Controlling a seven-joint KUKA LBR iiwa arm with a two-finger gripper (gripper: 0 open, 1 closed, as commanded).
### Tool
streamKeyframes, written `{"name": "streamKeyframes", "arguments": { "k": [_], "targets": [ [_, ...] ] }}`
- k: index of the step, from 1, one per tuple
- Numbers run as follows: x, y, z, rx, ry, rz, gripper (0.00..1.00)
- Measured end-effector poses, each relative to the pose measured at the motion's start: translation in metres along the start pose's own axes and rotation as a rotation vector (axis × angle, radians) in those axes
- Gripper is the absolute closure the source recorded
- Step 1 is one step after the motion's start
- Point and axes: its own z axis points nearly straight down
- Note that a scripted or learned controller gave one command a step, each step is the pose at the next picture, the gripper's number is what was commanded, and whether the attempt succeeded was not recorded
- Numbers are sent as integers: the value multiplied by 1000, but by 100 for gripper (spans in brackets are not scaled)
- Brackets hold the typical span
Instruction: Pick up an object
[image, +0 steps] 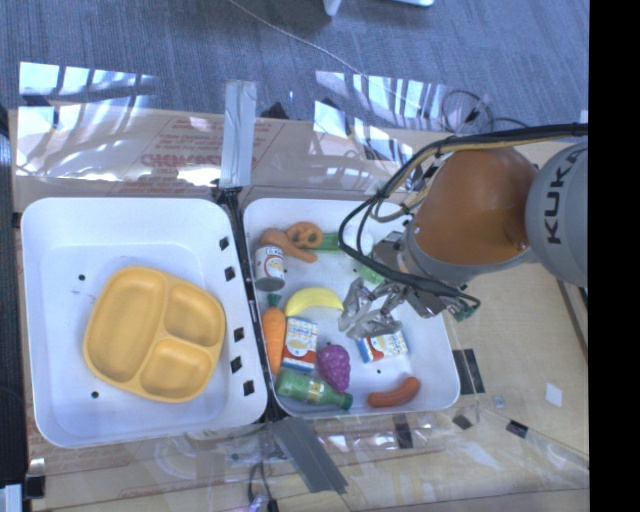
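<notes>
While the arm (480, 215) reaches in from 3 o'clock, the near edge of the right bin (440, 395) carries a green bottle (313, 391) lying on its side at about 7 o'clock of that bin and a sausage (394, 392) at 5 o'clock. Just beyond them: purple grapes (335, 365) touching the bottle, a small carton (300, 338) just at 10 o'clock of the grapes, and a carrot (274, 338) along the bin's 9 o'clock wall. A second small carton (384, 347) lies at mid-bin. The gripper (366, 317) hangs over the bin centre, just at 11 o'clock of that carton; metal fingers look spread a little, nothing visibly between them, so no grasp confirmed. Banana (313, 299) sits just at 9 o'clock of the gripper. Farther back, a small can (270, 266) stands near the 10 o'clock corner, and a pretzel (297, 240) lies at 11 o'clock by the far wall. A green item beyond the gripper is mostly hidden by cables; can't identify. Left bin (60, 395) holds a yellow divided plate (153, 333), tilted slightly, roughly centred.
</notes>
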Motion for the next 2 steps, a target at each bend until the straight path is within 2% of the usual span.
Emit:
{"name": "streamKeyframes", "arguments": {
  "k": [1, 2],
  "targets": [
    [-42, 39, 17, -5, 6, 153, 100],
    [-42, 38, 17, -4, 6, 153, 0]
  ]
}}
